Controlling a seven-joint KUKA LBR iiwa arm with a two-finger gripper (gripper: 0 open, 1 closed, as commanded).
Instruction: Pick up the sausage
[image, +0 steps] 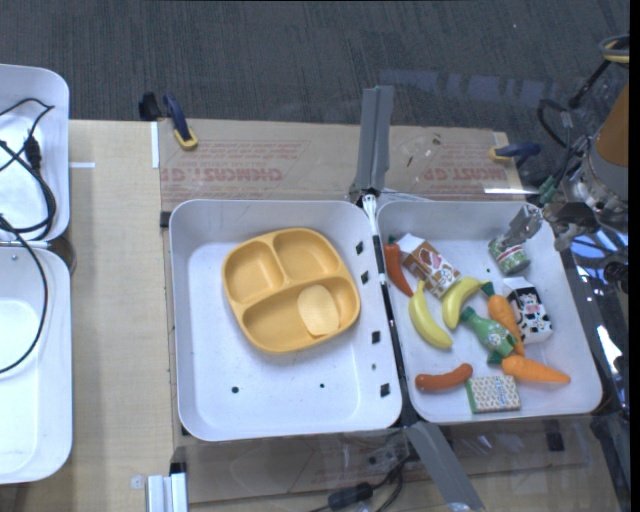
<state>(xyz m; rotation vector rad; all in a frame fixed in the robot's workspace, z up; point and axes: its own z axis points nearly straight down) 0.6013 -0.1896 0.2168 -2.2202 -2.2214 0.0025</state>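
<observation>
While the small reddish-brown sausage (443, 379) lies untouched at the lower right, the gripper (548, 220), state unclear, hovers upper right; approach and descent come next.

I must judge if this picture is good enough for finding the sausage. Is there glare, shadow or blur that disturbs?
In the camera view the light is even and soft; the sausage lies sharp and unshadowed in the right bin; bluish glare streaks the bench beyond that bin's right rim; the gripper near the top right corner looks slightly blurred.
</observation>
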